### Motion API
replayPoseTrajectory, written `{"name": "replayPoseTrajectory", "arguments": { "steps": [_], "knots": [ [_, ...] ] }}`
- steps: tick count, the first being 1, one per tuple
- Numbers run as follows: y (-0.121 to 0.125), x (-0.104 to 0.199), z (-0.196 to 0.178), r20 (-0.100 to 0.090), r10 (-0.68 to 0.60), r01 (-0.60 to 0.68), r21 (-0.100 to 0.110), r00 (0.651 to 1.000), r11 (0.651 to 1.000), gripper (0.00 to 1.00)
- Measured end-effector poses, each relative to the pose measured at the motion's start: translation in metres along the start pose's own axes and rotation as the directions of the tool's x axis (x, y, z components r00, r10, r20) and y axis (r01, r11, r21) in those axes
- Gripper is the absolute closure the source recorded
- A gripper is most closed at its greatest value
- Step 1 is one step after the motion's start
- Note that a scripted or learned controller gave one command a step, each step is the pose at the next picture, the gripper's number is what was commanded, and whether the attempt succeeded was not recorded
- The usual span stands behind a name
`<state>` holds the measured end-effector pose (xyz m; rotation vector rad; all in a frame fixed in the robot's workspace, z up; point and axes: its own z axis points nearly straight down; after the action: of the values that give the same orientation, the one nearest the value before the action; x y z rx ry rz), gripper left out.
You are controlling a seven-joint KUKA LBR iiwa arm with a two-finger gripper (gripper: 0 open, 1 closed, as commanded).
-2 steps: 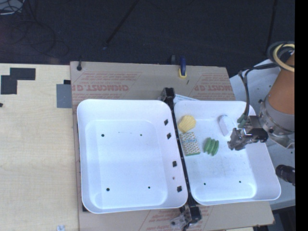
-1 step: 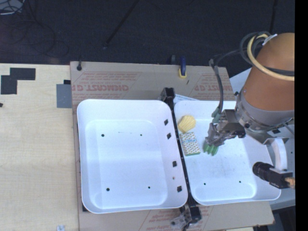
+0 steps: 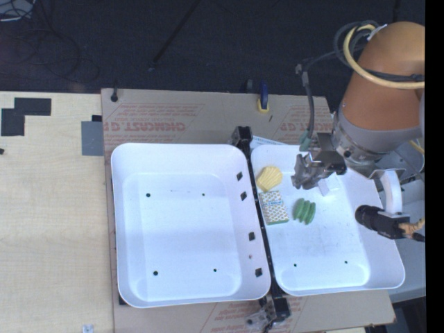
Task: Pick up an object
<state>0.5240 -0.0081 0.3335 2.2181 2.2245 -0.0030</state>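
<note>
**Closing in on a small item in the right bin**

Picking cleanly calls for settling on one target and dropping straight down over it, so the others are not nudged aside. Nearest the camera, the right bin (image 3: 333,272) has bare floor along its front half. Further back lie three small things: a patterned packet (image 3: 274,207) by the dividing wall, a green piece (image 3: 304,211) just beside it, and a yellow ridged piece (image 3: 269,178) behind the packet. The pincer (image 3: 307,175) hangs above the bin's back part, near the green piece; whether it is spread or pressed together I cannot tell, and nothing shows between its tips. The left bin (image 3: 139,165) sits alongside on the worktop (image 3: 173,120).
</note>
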Motion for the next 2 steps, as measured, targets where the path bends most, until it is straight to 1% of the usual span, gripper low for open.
{"name": "replayPoseTrajectory", "arguments": {
  "steps": [2],
  "knots": [
    [-0.0020, -0.0020, -0.0188, 0.000, 0.000, 0.000, 0.008, 1.000, 1.000, 1.00]
  ]
}}
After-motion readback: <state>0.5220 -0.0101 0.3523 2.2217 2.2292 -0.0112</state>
